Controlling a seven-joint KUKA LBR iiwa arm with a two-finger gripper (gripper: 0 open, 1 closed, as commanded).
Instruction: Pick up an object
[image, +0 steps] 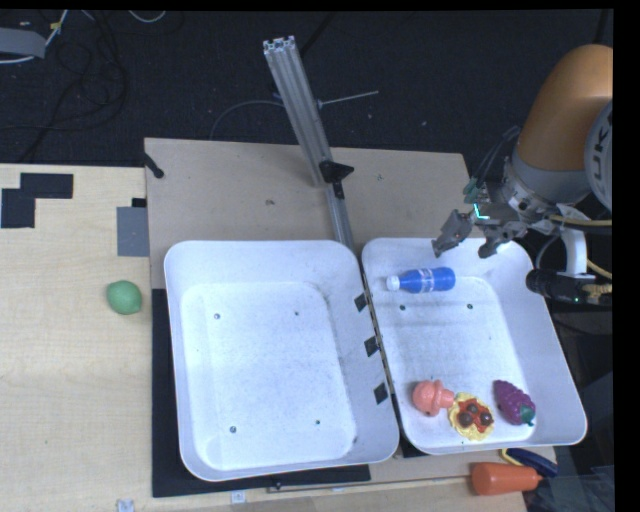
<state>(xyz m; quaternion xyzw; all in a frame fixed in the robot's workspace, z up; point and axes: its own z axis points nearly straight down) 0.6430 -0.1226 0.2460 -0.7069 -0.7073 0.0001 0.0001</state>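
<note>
Claw (468, 233) hangs over the far rim of the right bin (560, 385), fingers apart, nothing between them; it sits just above and right of the blue bottle (422, 281).

Left to right: a green ball (125, 297) lies on the pale wood counter (60, 380), well apart from the bins. Left bin (185, 265) is white and shallow, with small dark dots on its floor. A metal rail (305, 110) slants down from the far side toward the seam between the bins, where black clips (371, 345) sit.

In the right bin the blue bottle lies on its side near the far edge, white cap pointing left; its label is too small to read. Near the front edge sit a pink toy (431, 397), a yellow piece with red and dark spots (471, 416) touching it, and a purple grape bunch (514, 402) just beside. An orange carrot-like toy (503, 478) rests outside the bin on the counter. No writing is legible anywhere.
</note>
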